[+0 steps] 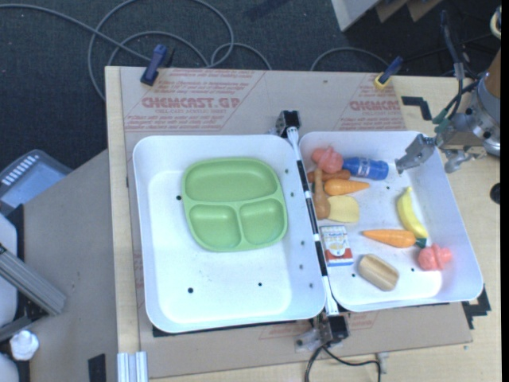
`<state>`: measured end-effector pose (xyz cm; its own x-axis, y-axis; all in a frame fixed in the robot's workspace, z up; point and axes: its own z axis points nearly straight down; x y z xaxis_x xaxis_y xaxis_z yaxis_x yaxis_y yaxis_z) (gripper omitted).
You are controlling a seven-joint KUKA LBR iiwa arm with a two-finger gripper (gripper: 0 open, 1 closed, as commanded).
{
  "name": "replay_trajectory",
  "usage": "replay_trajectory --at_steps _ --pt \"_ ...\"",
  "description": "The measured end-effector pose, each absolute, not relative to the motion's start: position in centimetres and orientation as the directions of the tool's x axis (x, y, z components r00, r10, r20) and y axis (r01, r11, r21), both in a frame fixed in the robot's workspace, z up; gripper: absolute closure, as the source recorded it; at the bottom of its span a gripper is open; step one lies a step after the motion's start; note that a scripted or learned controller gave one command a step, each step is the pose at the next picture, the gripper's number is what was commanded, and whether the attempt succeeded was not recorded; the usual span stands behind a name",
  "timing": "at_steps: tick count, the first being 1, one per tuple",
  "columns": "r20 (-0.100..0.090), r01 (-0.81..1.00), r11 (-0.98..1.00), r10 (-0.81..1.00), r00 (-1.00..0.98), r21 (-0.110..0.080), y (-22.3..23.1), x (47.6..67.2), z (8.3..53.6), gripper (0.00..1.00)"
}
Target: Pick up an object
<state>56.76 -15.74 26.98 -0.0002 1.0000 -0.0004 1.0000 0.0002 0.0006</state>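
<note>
The right bin (461, 237) holds several toy foods: a pink piece (326, 160), a blue bottle (367, 168), an orange carrot (347, 187), a pale yellow chunk (343, 209), a banana (410, 213), a second carrot (390, 237), a pink strawberry (434, 257), a bread roll (378, 272) and a small printed box (337, 243). My gripper (434, 157) hangs over the bin's far right corner, open, its grey fingers (413, 153) spread with nothing between them. It is right of the blue bottle and above the banana.
A green divided plate (235, 202) lies in the left bin (159, 253). The two bins meet at a ridge (308, 213) with a black clamp (288, 121) at its far end. Cables run behind the bench.
</note>
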Motion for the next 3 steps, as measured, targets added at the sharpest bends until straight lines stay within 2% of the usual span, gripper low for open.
replay_trajectory --at_steps 1,2,3 --pt "0.0 1.0 0.0 1.0 0.0 -0.001 -19.1 57.5 19.2 0.0" --pt "0.0 1.0 0.0 1.0 0.0 0.0 -19.2 55.9 8.4 0.0" --pt "-0.002 1.0 -0.001 1.0 0.001 0.002 -19.2 56.0 9.5 1.0"
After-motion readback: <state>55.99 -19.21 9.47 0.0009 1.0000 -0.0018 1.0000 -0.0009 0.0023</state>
